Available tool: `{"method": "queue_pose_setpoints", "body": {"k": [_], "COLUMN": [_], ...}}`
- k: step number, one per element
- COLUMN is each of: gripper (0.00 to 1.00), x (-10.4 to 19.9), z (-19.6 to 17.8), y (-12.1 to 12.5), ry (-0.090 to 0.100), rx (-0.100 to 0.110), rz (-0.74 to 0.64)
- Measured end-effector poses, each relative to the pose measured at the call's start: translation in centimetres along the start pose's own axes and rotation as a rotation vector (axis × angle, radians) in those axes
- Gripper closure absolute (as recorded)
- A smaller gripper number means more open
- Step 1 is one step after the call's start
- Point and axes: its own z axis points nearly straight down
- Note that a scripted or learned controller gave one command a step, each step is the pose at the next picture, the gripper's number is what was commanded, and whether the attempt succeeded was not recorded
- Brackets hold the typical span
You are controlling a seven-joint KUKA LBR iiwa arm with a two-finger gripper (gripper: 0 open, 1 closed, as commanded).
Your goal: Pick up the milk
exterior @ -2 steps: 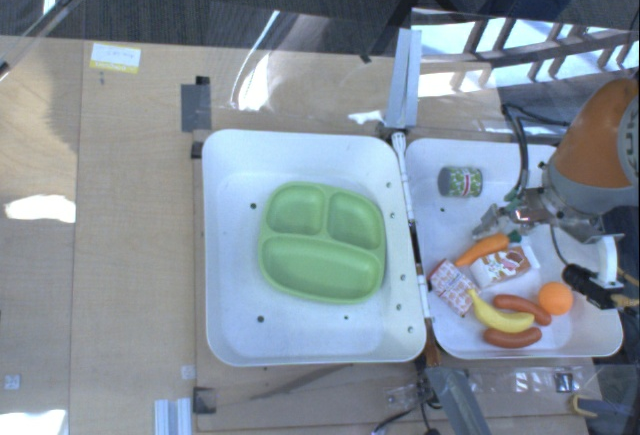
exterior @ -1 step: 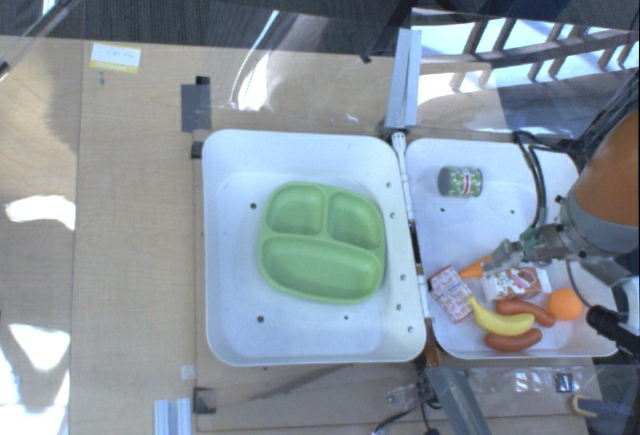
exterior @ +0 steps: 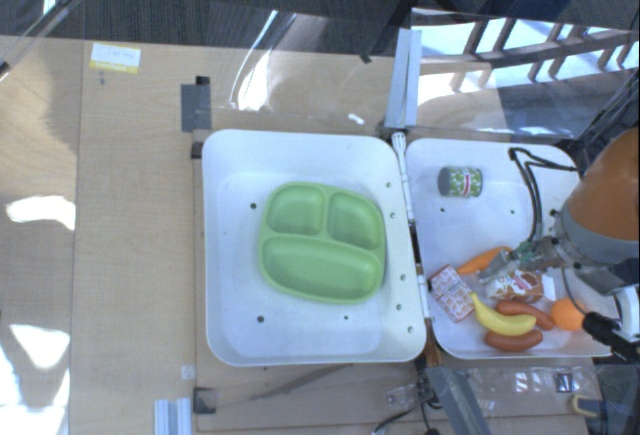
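Observation:
The milk looks like the small red-and-white carton lying flat near the front left of the right bin. My gripper reaches in from the right and hovers low over the pile of food in that bin, a little right of the carton and beside a carrot. Nothing is visibly held between its tips. Another red-and-white packet lies just under the gripper, partly hidden by it.
A banana, sausages, and an orange crowd the right bin's front. A green-labelled can lies at its back. The left bin holds a green divided plate. Black cables hang over the right bin.

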Motion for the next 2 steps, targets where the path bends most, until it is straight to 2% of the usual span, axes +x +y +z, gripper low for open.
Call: {"method": "queue_pose_setpoints", "body": {"k": [1,2], "gripper": [1.00,1.00], "x": [0.1,-2.4], "z": [-1.2,-13.3], "y": [0.4,-0.7], "ry": [-0.002,0.001], "rx": [-0.009,0.016], "rz": [-0.002,0.230]}}
